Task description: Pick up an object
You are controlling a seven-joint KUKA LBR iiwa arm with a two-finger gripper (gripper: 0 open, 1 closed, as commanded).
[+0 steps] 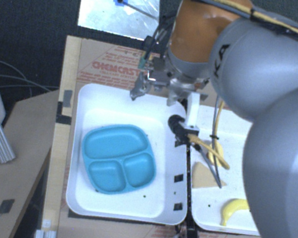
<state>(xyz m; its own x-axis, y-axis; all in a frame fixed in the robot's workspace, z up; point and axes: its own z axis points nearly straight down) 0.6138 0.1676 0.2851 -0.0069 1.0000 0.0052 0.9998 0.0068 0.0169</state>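
The claw [156, 94] hangs released, grasping nothing, over the left bin's [78, 188] far edge; the blue tray [118, 158] lies below it, well apart, probably the target.

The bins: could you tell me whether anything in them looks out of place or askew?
Nothing looks spilled or damaged. The blue tray lies flat but turned askew in the left bin; tongs lie partly across the divider into the right bin.

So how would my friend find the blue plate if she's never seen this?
Start at the two white bins on the bench and take the left bin. Lying flat in its middle is the blue plate. It is the bright blue tray split into three compartments, unlike the yellow banana in the right bin.
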